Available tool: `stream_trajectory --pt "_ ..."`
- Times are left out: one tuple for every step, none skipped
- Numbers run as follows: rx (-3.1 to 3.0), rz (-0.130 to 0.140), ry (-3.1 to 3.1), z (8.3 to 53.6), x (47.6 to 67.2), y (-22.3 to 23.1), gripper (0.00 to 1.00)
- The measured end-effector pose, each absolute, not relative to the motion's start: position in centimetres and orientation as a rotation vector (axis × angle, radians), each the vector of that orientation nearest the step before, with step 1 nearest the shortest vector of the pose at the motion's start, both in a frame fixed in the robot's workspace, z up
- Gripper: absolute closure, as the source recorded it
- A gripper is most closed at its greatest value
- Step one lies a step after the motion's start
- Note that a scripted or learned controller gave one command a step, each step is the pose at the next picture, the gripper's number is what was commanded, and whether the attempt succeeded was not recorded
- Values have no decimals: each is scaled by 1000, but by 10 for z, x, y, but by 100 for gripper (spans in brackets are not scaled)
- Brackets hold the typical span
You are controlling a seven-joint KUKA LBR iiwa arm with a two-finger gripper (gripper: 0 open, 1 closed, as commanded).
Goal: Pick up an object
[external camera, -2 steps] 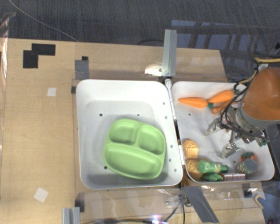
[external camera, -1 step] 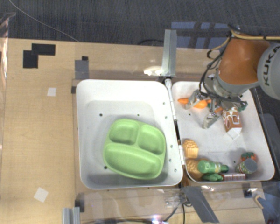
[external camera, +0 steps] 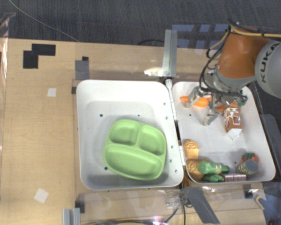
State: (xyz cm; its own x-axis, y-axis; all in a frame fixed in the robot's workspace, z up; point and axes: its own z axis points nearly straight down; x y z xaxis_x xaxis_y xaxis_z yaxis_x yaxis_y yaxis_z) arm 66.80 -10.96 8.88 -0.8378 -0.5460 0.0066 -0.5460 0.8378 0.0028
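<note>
Camera view: carton (external camera: 232, 121) upright-ish in frame, long axis near-vertical, beside end effector (external camera: 214, 110).

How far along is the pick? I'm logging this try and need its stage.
Done: the arm has reached into the right bin, its gripper low by an orange piece near the far wall. In hand: nothing visibly held; I cannot tell whether anything sits between the fingers. Left: grasp and lift. The small carton, green bottle and the left bin's green tray lie untouched.
</note>
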Motion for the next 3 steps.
stream_trajectory --pt "900 10 -3035 105 675 -108 100" --pt "729 9 -3082 293 673 -63 100" --pt "916 5 -3014 251 646 -128 100"
